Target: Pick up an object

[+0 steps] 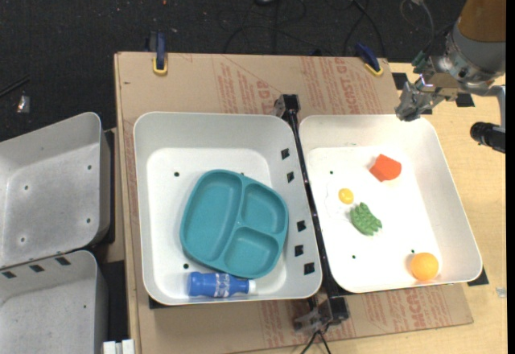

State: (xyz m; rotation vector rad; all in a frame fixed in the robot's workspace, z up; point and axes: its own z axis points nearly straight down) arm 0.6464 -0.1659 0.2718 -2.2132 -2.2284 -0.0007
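The right bin holds an orange-red block, a small yellow piece, a green bumpy item and an orange ball. My gripper hangs over the bin's far right corner, up and to the right of the orange-red block, apart from all the objects. Nothing shows between its fingers.
The left bin carries a teal divided plate and a blue-and-white bottle lying at its front edge. A black divider runs between the bins. Grey trays sit off the bench's left side.
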